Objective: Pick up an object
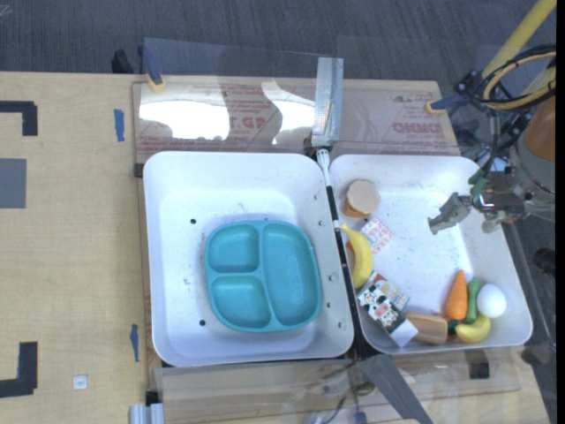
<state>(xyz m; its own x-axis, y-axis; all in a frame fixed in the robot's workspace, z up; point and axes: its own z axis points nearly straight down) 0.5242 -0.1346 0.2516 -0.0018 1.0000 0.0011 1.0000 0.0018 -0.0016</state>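
**Gripper over right bin, nothing held**

Two shallow white plastic bins w/ rounded corners sit side by side on a pale wood bench. Landmark: the turquoise plastic three-compartment tray (262, 275), smooth, rounded-rectangular, lying flat in the left white bin (168, 201).

Right of the tray, across the shared wall, the right white bin (415, 188) holds a scatter of small items:
- round tan-and-brown toy burger (360, 199), up and right of the tray, near the bin's back-left corner
- curved yellow toy banana (358, 255), just right of the tray, along the divider wall
- small red-and-white patterned packet (378, 233), touching or just beside the banana
- black-and-white printed carton (382, 300), below the banana, tilted
- tan wood-coloured block (428, 328), at the bin's front edge, w/ a small white piece just beside it
- orange toy carrot (456, 296) w/ green top, upright-ish, far right of the tray
- white egg-shaped ball (491, 302), beside the carrot
- small yellow curved piece (473, 329) under the carrot; what it is – can't tell

Grey metal two-finger gripper (459, 214) hangs above the right bin's bare middle, well right of the tray, above the carrot. Fingers spread apart; nothing between them. Orange-banded arm enters from the far right.
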